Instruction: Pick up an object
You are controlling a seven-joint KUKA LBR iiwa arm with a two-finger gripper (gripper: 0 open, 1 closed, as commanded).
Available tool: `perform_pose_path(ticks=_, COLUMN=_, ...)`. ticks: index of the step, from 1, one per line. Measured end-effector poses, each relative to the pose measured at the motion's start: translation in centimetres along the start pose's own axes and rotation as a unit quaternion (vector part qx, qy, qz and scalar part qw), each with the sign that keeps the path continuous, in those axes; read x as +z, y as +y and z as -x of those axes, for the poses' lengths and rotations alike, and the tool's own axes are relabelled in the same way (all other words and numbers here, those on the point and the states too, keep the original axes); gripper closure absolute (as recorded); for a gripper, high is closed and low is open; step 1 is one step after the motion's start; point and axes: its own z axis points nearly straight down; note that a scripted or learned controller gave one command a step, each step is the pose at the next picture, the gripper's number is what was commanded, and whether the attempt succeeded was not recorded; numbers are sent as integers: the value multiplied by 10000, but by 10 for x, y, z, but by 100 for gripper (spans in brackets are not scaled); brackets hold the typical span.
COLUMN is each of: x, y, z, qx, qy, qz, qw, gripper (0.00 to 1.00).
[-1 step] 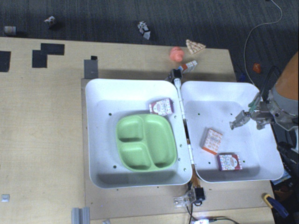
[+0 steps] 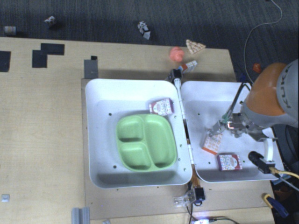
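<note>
My gripper (image 2: 228,124) hangs low in the right bin (image 2: 205,94), reaching in from the right below the arm's orange band. A clear packet with an orange lower end (image 2: 212,140) lies just left of and below the gripper's tip, and its upper corner seems to touch the tip. A small maroon-and-white packet (image 2: 229,162) lies flat near the bin's front wall. In the left bin (image 2: 100,125) a similar maroon packet (image 2: 161,107) rests by the back right corner of a green divided plate (image 2: 145,142).
On the bench behind the bins lie a pink ball (image 2: 176,54), a wedge-shaped toy (image 2: 195,46) and a small tube (image 2: 189,66). A black part (image 2: 261,161) juts over the right bin's front right corner. Cables run along the right edge.
</note>
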Motion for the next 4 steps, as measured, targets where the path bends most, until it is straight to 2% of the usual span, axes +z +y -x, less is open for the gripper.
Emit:
perform_pose_path(ticks=1, x=7, y=-36, z=-46, qx=3, qy=-17, qz=48, qw=10000, gripper=0)
perform_pose_path(ticks=2, x=-6, y=-33, z=-47, qx=-3, qy=-5, qz=80, qw=10000, gripper=100)
perform_pose_path(ticks=3, x=-87, y=73, z=-56, qx=-19, qy=8, qz=-30, qw=10000, gripper=100)
perform_pose_path(ticks=4, x=-98, y=74, z=-56, qx=-52, qy=4, qz=-22, qw=10000, gripper=100)
